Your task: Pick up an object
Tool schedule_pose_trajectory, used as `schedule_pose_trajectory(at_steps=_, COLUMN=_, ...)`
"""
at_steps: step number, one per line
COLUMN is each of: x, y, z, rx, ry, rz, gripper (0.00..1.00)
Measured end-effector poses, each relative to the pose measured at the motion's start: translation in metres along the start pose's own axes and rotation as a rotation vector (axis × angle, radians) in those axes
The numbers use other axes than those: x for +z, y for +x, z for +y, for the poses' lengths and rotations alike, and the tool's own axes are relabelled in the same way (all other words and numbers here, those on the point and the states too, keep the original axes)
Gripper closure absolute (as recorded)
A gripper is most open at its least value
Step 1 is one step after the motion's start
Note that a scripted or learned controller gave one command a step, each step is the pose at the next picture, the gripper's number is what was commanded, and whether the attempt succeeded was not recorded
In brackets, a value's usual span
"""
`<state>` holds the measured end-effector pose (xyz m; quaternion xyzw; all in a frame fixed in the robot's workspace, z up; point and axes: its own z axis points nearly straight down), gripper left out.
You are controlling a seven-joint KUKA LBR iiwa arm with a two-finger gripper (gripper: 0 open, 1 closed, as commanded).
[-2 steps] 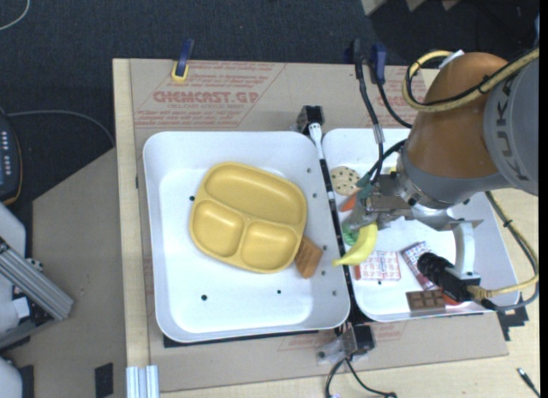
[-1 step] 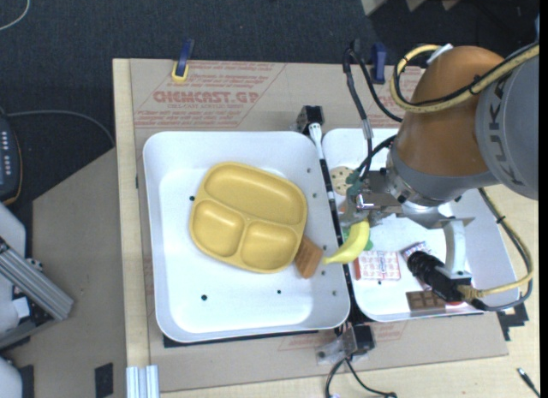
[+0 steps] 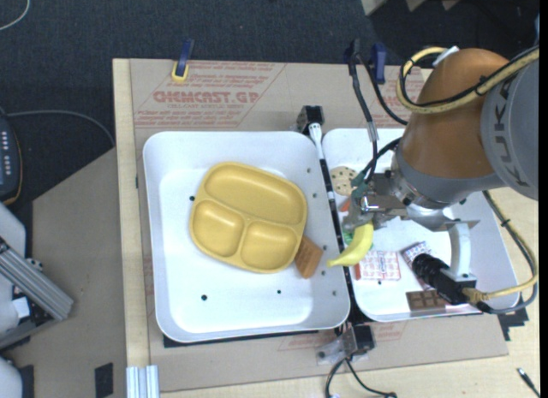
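Though lowered into the right bin (image 3: pixel 390 300) with the gripper (image 3: pixel 366 205) close above the banana (image 3: pixel 354 248), showed no sure hold. Could not tell whether the gripper stood apart, together or clamped, being hidden under the grey wrist. Found the banana against that bin's left wall, its upper end near or touching the gripper, its lower end beside a printed card (image 3: pixel 379 266). Noted a round cookie (image 3: pixel 342 178) just beyond, and in the left bin (image 3: pixel 171 216) a yellow divided plate (image 3: pixel 248 216) with a brown block (image 3: pixel 308 258) at its corner. Judged the step as the grasp itself, at or just short of closing. Next called for a firm close around the banana's middle, then a straight lift clear of the wall, mindful of the curved skin slipping.
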<state>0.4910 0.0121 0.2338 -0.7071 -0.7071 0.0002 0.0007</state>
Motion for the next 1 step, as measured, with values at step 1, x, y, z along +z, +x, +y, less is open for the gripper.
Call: schedule_pose_trajectory(at_steps=1, x=0.0091, y=-0.0073, z=-0.0044, rx=0.001, ry=0.002, rz=0.0, gripper=1.0)
